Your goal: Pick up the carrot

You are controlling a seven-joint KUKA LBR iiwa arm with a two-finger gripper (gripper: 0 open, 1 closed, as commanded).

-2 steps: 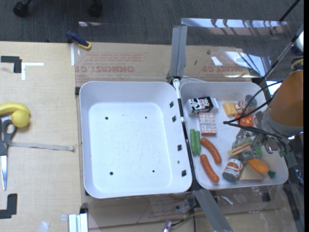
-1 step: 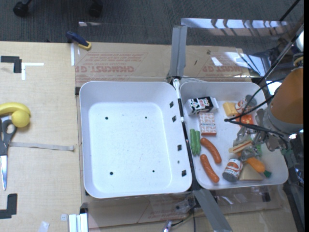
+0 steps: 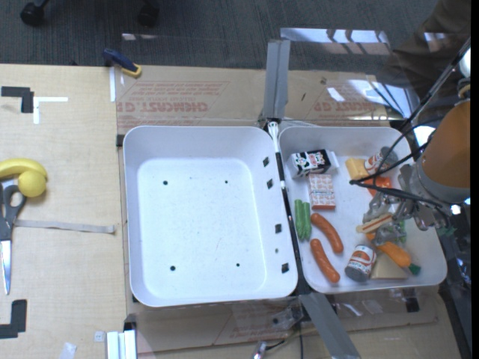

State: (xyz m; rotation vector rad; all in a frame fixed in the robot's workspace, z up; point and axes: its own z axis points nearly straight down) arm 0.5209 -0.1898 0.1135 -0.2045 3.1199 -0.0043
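Note:
The carrot [image 3: 397,254], orange with a green tip, lies near the front right corner of the right bin [image 3: 352,134]. My gripper [image 3: 383,221] hangs low over the right side of that bin, just behind and slightly left of the carrot. Cables and metal parts clutter the gripper's end. The arm's orange band [image 3: 453,152] is at the right edge of the view. Nothing can be seen held in the gripper.
The right bin also holds a black-and-white carton [image 3: 310,161], a red-and-white box [image 3: 322,191], a green vegetable [image 3: 302,219], two sausages [image 3: 327,232] [image 3: 324,260], a small can [image 3: 361,262] beside the carrot, and a yellow wedge [image 3: 358,169]. The left bin [image 3: 150,144] stands beside it.

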